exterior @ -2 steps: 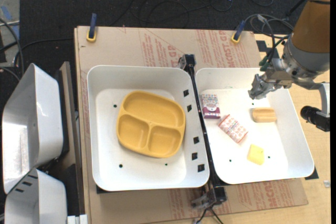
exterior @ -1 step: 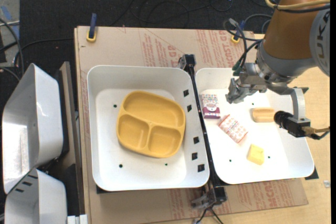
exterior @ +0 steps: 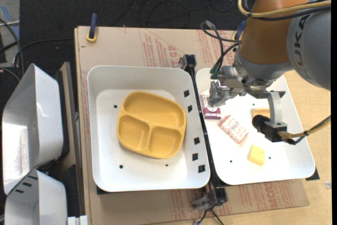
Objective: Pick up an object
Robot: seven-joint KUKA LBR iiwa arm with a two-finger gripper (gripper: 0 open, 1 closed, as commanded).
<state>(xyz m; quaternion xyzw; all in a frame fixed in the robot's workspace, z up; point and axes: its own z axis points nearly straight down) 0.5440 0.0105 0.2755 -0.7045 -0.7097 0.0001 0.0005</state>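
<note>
A yellow divided plate [exterior: 151,124] lies in the left bin [exterior: 100,113]. In the right bin [exterior: 295,163] lie a pink and white packet [exterior: 233,129], a small yellow block [exterior: 256,155] and a small maroon and white item [exterior: 211,113] near the bin's left wall. An orange-tan piece [exterior: 259,112] shows partly behind the arm's hardware. My gripper [exterior: 215,100] hangs over the left part of the right bin, directly above the maroon item. Nothing is visibly held between its fingers.
The grey and orange arm [exterior: 279,34] covers the back of the right bin. A black camera mount [exterior: 269,129] hangs beside the gripper over the bin's middle. White containers [exterior: 31,124] stand at the far left. A dark divider with clips [exterior: 199,129] runs between the bins.
</note>
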